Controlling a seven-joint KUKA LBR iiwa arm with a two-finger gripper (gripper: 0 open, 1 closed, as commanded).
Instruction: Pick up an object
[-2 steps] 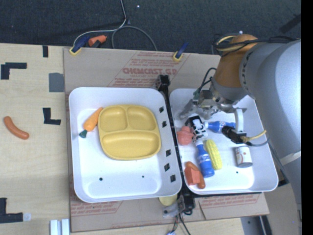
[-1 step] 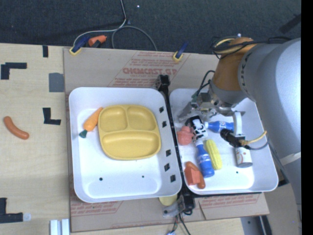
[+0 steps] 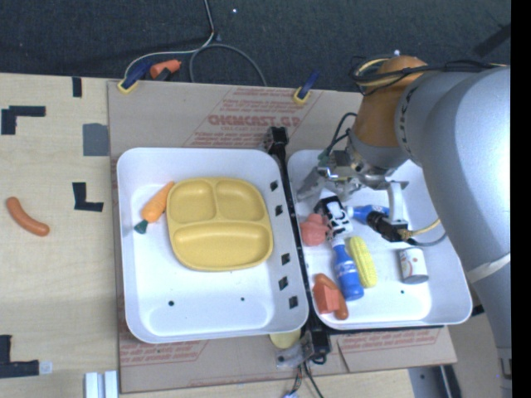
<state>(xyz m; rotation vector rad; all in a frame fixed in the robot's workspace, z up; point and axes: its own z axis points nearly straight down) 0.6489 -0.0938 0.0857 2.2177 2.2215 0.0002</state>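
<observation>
Camera view: gripper (image 3: 334, 214) low in right bin (image 3: 444, 301), over top of blue bottle (image 3: 347, 270); cannot tell if shut or not. Yellow corn (image 3: 362, 260) touching bottle. Pink thing (image 3: 314, 231) beside it. Yellow plate (image 3: 220, 223), carrot (image 3: 154, 204) in left bin (image 3: 141, 301)

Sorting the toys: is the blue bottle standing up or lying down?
Lying down: the blue bottle rests lengthwise on the right bin's floor beside the corn.
</observation>
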